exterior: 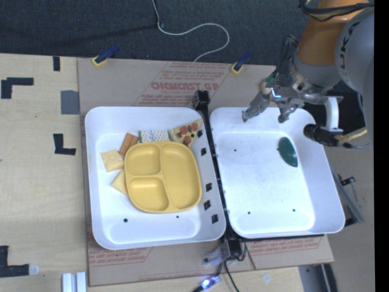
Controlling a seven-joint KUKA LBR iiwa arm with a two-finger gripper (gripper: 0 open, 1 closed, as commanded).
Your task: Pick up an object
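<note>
A small dark green object (288, 151) lies flat on the floor of the right bin (267, 221), toward its far right part, near the right wall but not touching it. Nothing else rests beside it; the white floor around it is bare apart from faint scuffs and a few dark specks.

Above the bin's far edge hangs the gripper (270, 109), its two fingers splayed well apart with nothing between them. It sits up and to the left of the green object, clear of it. The grey arm with its orange band (325, 26) comes in from the upper right corner.

The left bin (100, 224) is the busier one. A yellow divided plate (163, 176) (three compartments) takes up its middle, and several flat pieces peek out from behind it: a tan square (112, 160), a brown strip (128, 143), a patterned card (153, 135) and a colourful piece (189, 131) near the divide. The near part of that bin is open white floor.

Both bins sit side by side, touching along a black clipped seam, on a brown cardboard sheet (176, 81) laid over a pale wooden bench (30, 187). Blue-and-yellow clamps (106, 55) hold the sheet's far corners. Beyond lies dark carpet with a thin white cable (194, 29) looping across it.
</note>
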